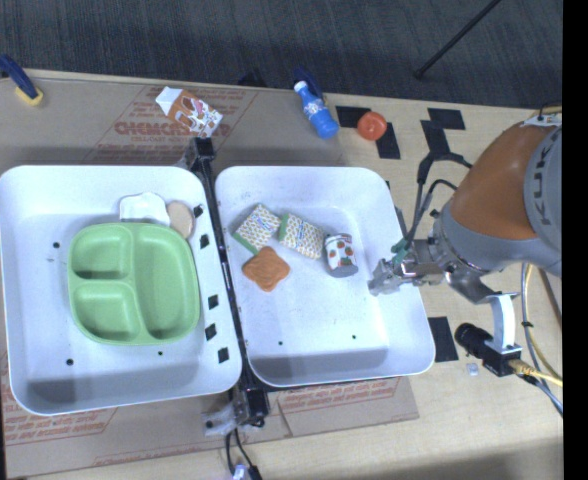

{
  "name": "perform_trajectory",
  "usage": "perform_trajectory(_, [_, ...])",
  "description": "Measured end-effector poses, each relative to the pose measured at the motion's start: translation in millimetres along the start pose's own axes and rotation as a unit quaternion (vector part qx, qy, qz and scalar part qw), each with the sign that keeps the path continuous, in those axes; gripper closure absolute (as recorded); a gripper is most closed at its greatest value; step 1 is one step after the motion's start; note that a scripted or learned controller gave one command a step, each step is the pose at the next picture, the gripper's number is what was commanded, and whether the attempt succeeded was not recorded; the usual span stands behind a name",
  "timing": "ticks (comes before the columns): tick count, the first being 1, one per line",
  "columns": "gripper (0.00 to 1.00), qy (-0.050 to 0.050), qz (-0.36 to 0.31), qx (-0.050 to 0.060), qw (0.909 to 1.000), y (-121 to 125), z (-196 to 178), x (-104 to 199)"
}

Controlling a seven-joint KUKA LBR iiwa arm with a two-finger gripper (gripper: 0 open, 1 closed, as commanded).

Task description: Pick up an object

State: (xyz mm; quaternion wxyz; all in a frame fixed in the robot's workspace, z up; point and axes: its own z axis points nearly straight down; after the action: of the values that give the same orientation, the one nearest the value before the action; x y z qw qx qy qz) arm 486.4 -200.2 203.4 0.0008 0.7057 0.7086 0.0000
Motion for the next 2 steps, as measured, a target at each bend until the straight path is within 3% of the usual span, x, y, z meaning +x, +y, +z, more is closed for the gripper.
perform_trajectory(1, [1.0, 0.0, 0.0, 0.0, 1.0, -9.2, -7.8, -11.0])
perform_trajectory(2, [1.0, 0.002, -0.002, 0.004, 1.0, -11.0, 97.2, 36.9])
